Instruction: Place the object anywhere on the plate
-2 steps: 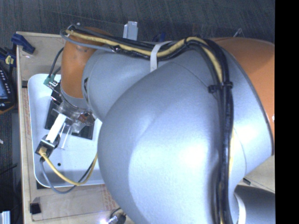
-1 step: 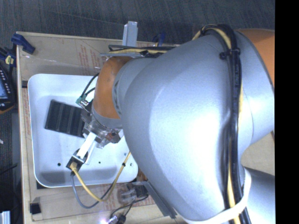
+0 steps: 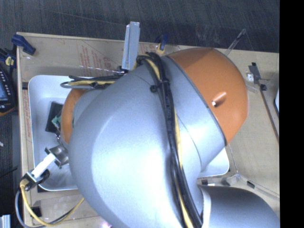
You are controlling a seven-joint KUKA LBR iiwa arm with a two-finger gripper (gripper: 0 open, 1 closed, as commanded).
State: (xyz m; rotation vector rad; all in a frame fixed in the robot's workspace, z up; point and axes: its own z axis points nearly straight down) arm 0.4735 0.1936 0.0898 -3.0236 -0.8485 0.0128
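one grey arm [image 3: 142,146] covers most of the bench, its large orange dome [image 3: 216,87] lying toward the bench's far right part and a bundle of black and yellow cables [image 3: 167,122] running down its back. the arm's bulk lies over the left bin [image 3: 34,87], whose white far-left corner and left wall stay in sight near the bench's left edge. whether the gripper is clenched, released or grasping anything cannot be told, since the arm body lies over that spot.

a small dark object [image 3: 54,116] with a hint of green lies flat on the bin floor, close to the bin's left wall and apart from the arm. just beside it on the right is a curved orange shape [image 3: 68,114], half covered by the arm; i cannot tell if it is a plate or part of the arm.

a metal bracket [image 3: 57,154] with a white plug [image 3: 42,167] juts from under the arm near the bin's near-left corner. a yellow cable [image 3: 50,213] loops by the bench's near-left corner. a blue clamp [image 3: 22,42] grips the far-left corner, and a grey upright post [image 3: 131,44] stands at the far edge.
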